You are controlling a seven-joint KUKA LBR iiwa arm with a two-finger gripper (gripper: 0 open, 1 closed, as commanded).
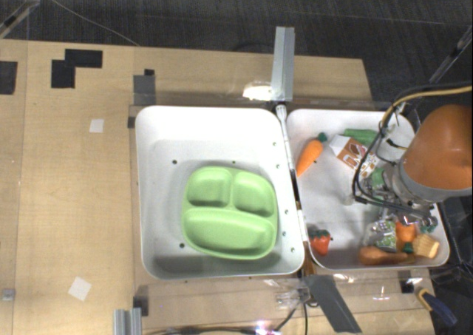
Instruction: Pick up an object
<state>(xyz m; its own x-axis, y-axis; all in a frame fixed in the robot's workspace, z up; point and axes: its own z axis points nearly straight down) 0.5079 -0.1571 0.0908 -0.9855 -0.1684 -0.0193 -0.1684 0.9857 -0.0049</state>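
The arm's orange band (442,150) hangs over the right bin (336,120), and my gripper (392,224) reaches down below it into the bin's lower right corner. Around it lie a small orange piece (406,231), a tan block (427,245), a brown sausage-like item (380,256) and a shiny wrapped thing (383,235). An orange carrot (310,154) rests at the bin's upper left. A small red and green toy (320,241) sits at its lower left. A printed packet (352,153) and a green item (360,134) lie near the top.
The left bin (159,134) holds a green divided plate (230,211). A metal post (283,67) stands behind the bins' shared wall. Cables (369,171) loop from the wrist over the right bin.
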